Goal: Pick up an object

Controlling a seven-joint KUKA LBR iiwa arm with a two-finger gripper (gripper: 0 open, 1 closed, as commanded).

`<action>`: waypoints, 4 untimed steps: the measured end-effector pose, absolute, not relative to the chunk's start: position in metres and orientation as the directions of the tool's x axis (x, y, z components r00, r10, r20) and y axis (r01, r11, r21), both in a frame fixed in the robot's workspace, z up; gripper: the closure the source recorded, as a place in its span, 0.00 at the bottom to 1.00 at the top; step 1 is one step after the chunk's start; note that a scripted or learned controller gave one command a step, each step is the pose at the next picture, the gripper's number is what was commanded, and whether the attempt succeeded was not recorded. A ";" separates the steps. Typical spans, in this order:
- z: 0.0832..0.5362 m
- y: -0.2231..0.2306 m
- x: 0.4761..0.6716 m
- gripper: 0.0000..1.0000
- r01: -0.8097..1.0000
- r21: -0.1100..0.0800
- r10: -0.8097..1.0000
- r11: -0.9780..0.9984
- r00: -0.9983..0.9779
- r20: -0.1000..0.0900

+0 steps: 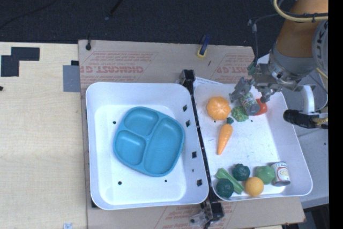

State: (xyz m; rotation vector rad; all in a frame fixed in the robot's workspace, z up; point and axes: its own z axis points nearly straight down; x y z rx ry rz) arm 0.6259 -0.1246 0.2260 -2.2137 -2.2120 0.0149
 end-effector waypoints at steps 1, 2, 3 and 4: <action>0.234 -0.125 0.628 0.00 1.000 -0.001 1.000 0.001 -0.001 0.000; 0.177 -0.117 0.635 0.00 1.000 -0.006 1.000 0.003 -0.003 0.001; 0.114 -0.112 0.635 0.00 1.000 -0.007 1.000 0.004 -0.004 0.001; 0.086 -0.109 0.634 0.00 1.000 -0.005 1.000 0.004 -0.004 0.001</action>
